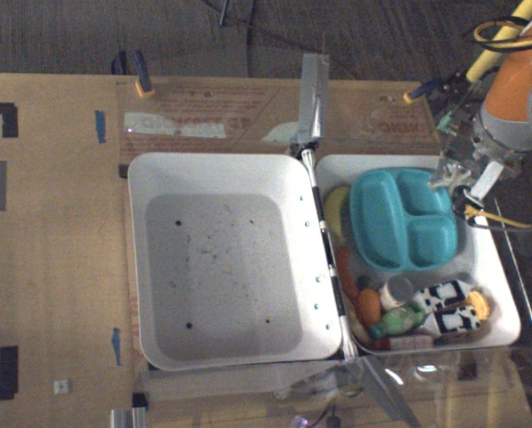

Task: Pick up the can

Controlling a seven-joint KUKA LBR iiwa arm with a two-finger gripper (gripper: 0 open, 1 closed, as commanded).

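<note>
My gripper (462, 178) hangs over the far right edge of the right bin (504, 279), above the rim of the teal divided tray (404, 217); whether it is spread or pressed together I cannot tell, and nothing shows pinched in it. The can (396, 292), as I judge the small grey-topped cylinder, stands in the near clutter just below the tray, beside an orange ball (368, 306) and a cow-patterned toy (450, 302). Crowded so, it likely calls for a straight-down approach.
</note>
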